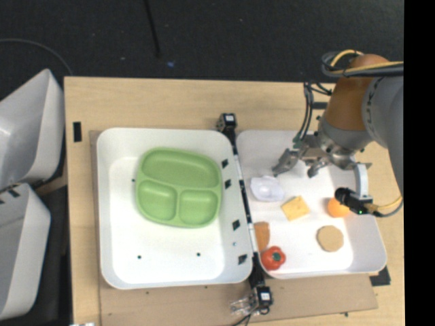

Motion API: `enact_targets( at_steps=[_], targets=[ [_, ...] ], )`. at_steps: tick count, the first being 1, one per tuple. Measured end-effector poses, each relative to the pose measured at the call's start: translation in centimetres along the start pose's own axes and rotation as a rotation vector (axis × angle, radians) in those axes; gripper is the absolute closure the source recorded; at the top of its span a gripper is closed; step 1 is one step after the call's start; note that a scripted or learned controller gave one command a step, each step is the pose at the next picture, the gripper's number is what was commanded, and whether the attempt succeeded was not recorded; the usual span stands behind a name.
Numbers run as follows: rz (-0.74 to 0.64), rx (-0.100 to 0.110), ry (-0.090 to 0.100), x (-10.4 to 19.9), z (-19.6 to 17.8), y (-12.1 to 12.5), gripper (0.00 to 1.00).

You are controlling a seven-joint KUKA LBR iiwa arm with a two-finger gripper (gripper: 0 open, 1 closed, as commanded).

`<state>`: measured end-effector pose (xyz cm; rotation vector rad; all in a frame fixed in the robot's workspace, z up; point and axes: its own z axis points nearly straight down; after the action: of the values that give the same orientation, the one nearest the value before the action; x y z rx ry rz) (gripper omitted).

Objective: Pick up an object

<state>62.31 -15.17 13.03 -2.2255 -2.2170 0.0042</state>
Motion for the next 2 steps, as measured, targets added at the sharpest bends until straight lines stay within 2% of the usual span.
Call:
enact_targets(
  at_steps=[1,2],
  targets=[
    [0.003,-0.006,-0.001,-0.1,-1.4,0.1,1.0],
    [-0.005,-0.008,0.0,-0.2,-5.9,0.7,1.0]
  ],
)
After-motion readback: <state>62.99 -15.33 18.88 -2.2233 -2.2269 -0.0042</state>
